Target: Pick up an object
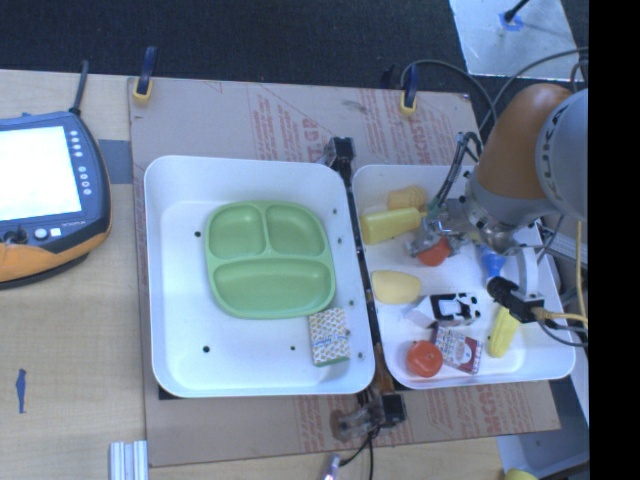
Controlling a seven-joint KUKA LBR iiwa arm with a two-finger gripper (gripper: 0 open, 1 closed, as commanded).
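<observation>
1. The gripper (437, 236) hung low in the right bin (545, 368), and I could not tell how the jaws stood.
2. A small red toy (434, 254) sat right under the jaws.
3. It looked light, hard and smooth, so squeezing its round sides seemed best.

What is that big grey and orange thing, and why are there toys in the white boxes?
That is a robot arm. A computer program moves it, and its job is to pick something up. The camera hangs above the bench and looks down at a slant.

Its gripper, like a hand with two fingers, is low in the right bin, near a small red thing. I cannot tell if it holds anything.

That bin also has a yellow block, a pale lemon shape, a black-and-white toy and a red tomato.

The left bin holds a green plate with three sections and a small packet. The screen gadget at the far left lies on the bench.
</observation>
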